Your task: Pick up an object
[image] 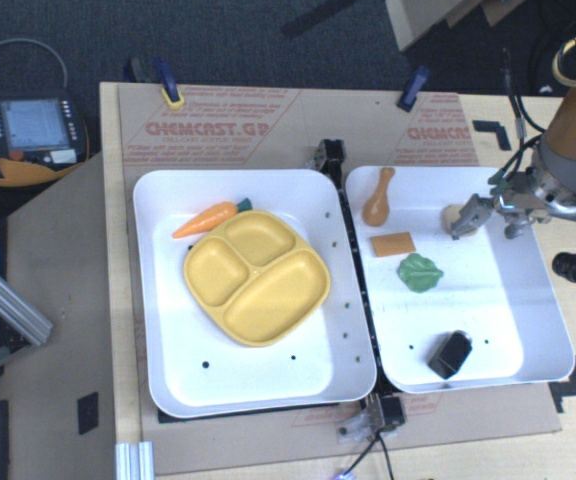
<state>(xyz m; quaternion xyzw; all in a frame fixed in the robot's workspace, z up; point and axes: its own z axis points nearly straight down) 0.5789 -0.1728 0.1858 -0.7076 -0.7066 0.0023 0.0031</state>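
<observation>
Bench seen from above at a slant, with two shallow white bins side by side on a brown board. The left bin [158,268] holds a yellow plate [256,278] with three compartments, lying near the middle, and a toy carrot [205,219] touching the plate's upper left edge.

The right bin [528,308] holds four small things. A tan spoon [378,198] lies near the upper left corner. Just below it is a flat orange square [392,244]. Below that, nearly touching, sits a green lump [419,272] that looks like toy lettuce. A black block [451,354] lies well apart, near the bin's lower edge.

The arm reaches in from the right, its gripper [488,218] hanging over the upper right part of the right bin. The fingers look spread apart, with nothing between them. No object is touched yet.

Nearest to the gripper are the orange square and the green lump. The lump is probably light, rubbery and bumpy, so a pinch across its middle should hold. The square looks thin and flat against the floor, likely hard to get fingers under. The spoon seems stiff and light, best taken across its narrow handle. The block is likely rigid, with flat sides that suit a two-finger pinch.
</observation>
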